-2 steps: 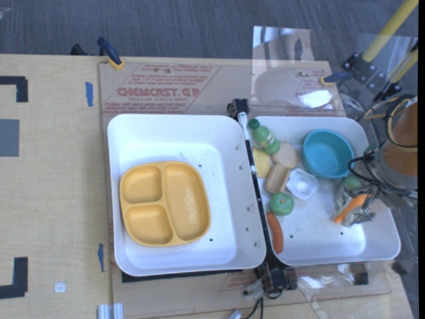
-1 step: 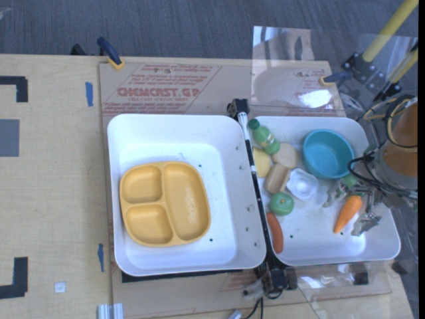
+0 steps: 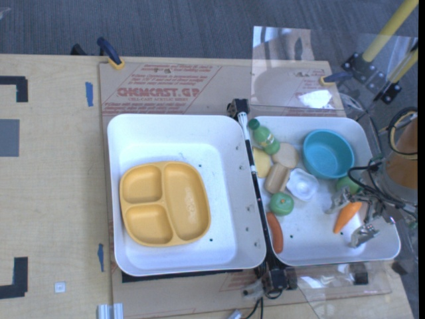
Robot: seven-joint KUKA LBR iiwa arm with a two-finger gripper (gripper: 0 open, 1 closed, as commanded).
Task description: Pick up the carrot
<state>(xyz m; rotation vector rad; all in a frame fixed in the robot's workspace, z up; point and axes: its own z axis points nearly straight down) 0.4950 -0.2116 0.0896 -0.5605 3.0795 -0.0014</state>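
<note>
The carrot (image 3: 346, 216), orange with a green top, lies tilted in the right bin (image 3: 319, 254), near its right wall. The gripper (image 3: 364, 232) sits just beside it; whether it grips anything cannot be told. Both bins rest on cardboard (image 3: 166, 85) over a tan bench (image 3: 46, 178).

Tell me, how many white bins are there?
2. The left bin holds a yellow plate. The right bin holds the carrot, a blue bowl and other toy food.

Yellow divided tray (image 3: 165, 203) in L bin (image 3: 133, 135); blue bowl (image 3: 328, 153), green bottle (image 3: 264, 137) in R bin (image 3: 382, 248).
</note>
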